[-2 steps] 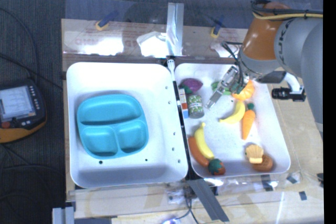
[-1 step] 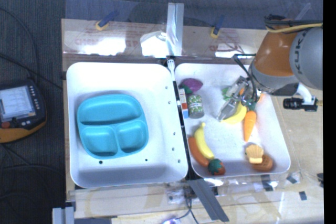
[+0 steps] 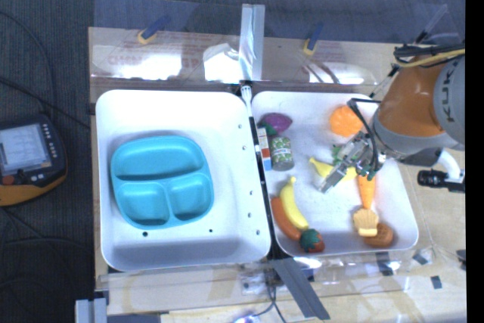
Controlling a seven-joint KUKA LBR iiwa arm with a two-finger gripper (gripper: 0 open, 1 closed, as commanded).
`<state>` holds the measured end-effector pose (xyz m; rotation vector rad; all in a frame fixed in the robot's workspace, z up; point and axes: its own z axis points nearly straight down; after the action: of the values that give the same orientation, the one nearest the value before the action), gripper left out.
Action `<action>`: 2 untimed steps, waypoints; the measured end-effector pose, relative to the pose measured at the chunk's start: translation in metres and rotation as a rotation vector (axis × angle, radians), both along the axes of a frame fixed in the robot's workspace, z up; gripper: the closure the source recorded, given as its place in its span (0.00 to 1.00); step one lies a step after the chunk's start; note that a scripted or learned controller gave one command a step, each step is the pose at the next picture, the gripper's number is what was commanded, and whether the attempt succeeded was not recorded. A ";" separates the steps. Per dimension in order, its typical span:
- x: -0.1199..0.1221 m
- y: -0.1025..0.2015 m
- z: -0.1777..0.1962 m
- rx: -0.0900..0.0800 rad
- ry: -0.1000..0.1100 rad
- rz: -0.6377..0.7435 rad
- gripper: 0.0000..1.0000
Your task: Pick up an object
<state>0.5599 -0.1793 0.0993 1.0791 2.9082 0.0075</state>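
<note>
My gripper (image 3: 336, 172) reaches in from the right and hangs low over the middle of the right bin (image 3: 401, 197). Its tip is right by a small yellow piece (image 3: 321, 164); whether they touch I cannot tell. An orange fruit (image 3: 342, 119) lies just behind it and a carrot (image 3: 367, 190) just to its right. A banana (image 3: 292, 205) lies on a red sausage (image 3: 281, 223) to the front left. A green jar (image 3: 281, 153) and a purple toy (image 3: 275, 121) sit near the divider.
A green-and-red toy (image 3: 311, 240), a toast slice (image 3: 366, 221) and a brown pastry (image 3: 383, 236) lie along the right bin's front. The left bin (image 3: 121, 106) holds a blue divided tray (image 3: 160, 179). A handheld controller (image 3: 26, 155) rests off the bench at far left.
</note>
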 end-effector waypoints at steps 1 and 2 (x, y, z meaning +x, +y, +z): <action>0.000 0.002 0.008 0.000 0.002 0.003 1.00; -0.016 0.090 0.115 0.012 0.029 -0.148 1.00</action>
<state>0.5442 -0.0894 0.2141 1.3036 2.8491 0.0051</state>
